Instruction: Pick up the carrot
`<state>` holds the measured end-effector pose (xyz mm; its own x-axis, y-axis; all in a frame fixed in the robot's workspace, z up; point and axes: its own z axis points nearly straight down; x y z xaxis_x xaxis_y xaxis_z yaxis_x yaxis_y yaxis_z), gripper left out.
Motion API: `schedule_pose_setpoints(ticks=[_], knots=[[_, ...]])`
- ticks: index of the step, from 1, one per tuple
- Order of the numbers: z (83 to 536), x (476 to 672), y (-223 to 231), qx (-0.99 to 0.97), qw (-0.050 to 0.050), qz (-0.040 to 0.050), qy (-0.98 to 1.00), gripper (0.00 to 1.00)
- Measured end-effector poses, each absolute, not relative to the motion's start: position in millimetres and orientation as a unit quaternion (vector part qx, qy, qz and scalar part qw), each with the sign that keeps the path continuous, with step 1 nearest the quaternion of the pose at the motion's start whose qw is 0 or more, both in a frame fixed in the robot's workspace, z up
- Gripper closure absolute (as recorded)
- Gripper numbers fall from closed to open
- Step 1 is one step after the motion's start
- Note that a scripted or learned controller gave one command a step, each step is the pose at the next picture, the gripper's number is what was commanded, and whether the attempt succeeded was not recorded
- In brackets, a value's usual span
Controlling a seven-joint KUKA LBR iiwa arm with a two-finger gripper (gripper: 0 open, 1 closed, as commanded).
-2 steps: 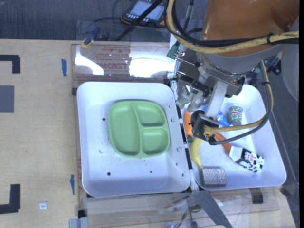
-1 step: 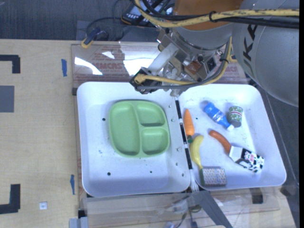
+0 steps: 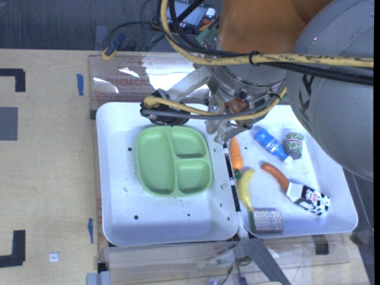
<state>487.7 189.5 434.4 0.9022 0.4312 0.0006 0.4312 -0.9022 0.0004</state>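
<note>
The gripper [image 3: 224, 132] is hanging just above the upper end of the carrot [image 3: 236, 153], close to the wall between the two white bins. Its tip is covered by the wrist and the cables, so it cannot be told if it is open or closed, and nothing is showing as held.

The carrot is lying in the right bin [image 3: 332, 218], along its left wall, with its length running away from the camera. Just below it the yellow banana [image 3: 245, 186] is lying, almost touching its lower end. Because the carrot is sitting so near to the wall, the arm seems to be coming almost straight from above.

The other things in the right bin are lying farther right: a blue bottle [image 3: 268, 142], a small green can [image 3: 293, 144], a red-orange sausage [image 3: 275, 174], a black-and-white cow-patterned carton [image 3: 310, 199] and a grey block [image 3: 267, 219]. In the left bin [image 3: 119, 206] a green divided plate [image 3: 174, 159] is resting.

The grasp is probably not yet made; the descent onto the carrot is the step in hand.
</note>
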Motion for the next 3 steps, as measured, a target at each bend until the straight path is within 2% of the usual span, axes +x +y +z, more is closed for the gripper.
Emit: schedule_pose_setpoints(ticks=[1, 2, 3], knots=[[325, 527.3, 190, 0.995, 0.0, 0.0, 0.099, 1.0], [319, 519.9, 142, 0.993, 0.0, -0.002, 0.114, 1.0], [319, 520.0, 142, 0.993, 0.0, -0.0019, 0.114, 0.0]])
